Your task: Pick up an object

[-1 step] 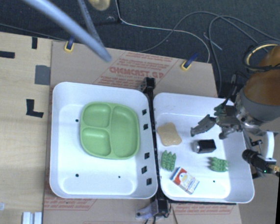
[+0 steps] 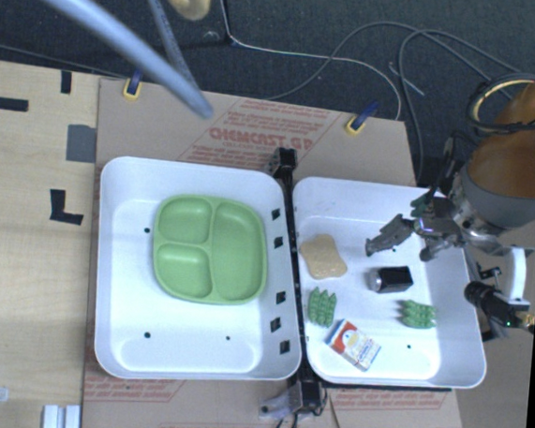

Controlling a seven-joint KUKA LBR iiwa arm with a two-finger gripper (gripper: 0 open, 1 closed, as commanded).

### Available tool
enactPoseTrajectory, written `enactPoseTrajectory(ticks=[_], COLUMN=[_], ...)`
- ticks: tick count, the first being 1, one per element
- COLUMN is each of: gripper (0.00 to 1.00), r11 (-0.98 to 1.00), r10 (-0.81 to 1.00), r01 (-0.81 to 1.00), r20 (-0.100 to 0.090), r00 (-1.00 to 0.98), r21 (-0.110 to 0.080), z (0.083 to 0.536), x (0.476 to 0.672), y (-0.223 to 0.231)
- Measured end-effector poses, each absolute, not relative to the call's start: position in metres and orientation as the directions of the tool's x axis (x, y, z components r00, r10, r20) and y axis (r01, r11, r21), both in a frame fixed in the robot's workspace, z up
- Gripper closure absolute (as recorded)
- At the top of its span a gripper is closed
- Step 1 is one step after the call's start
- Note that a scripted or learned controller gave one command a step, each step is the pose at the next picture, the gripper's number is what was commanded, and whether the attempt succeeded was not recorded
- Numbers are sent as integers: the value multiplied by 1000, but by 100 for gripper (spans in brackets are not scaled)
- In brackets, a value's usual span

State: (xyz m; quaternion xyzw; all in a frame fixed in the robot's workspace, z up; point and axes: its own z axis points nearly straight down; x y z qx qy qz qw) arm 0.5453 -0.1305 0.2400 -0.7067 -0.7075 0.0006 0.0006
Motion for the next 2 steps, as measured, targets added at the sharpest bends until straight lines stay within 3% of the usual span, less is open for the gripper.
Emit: enactPoseTrajectory(ticks=[2], gripper=[0], r11=[1], r10=[1000], r01=[1000], r20=[0], r00=[-1], r21=[-6], z=[125], x=[558], y=[-133])
